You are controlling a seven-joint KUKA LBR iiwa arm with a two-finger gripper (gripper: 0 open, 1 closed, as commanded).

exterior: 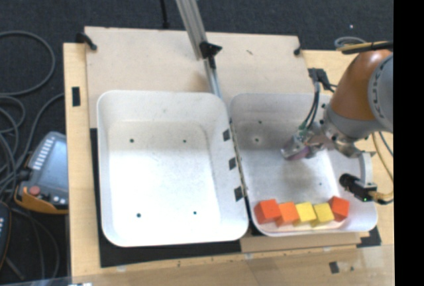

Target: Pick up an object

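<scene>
1. Nearest the viewer, along the front wall of the right bin (265, 112), a row of five blocks lies edge to edge, well below the gripper (296, 149) and apart from it: an orange block (267, 210) at the left end, a second orange one (287, 213), two yellow blocks (305, 212) and (322, 212), and another orange block (340, 207) at the right end, tilted up against the bin's corner.
2. The worktop (165, 53) shows as a pale board past the front and left of the bins.
3. Off the worktop to the far left of the gripper, a grey handset (48, 162) with an orange base lies on the floor among loose cables (20, 86).
4. The left bin (106, 145) sits to the gripper's left, its right wall touching the right bin's left wall.
5. The gripper hangs low over the middle of the right bin, towards its right side; it looks blurred, and I cannot tell how it is set or whether anything is in it.
6. Just right of and above the gripper, the arm (361, 89) comes in with its orange band.
7. Further back and to the gripper's upper left, a slanted metal rail (189, 10) rises from the worktop behind the bins.
</scene>
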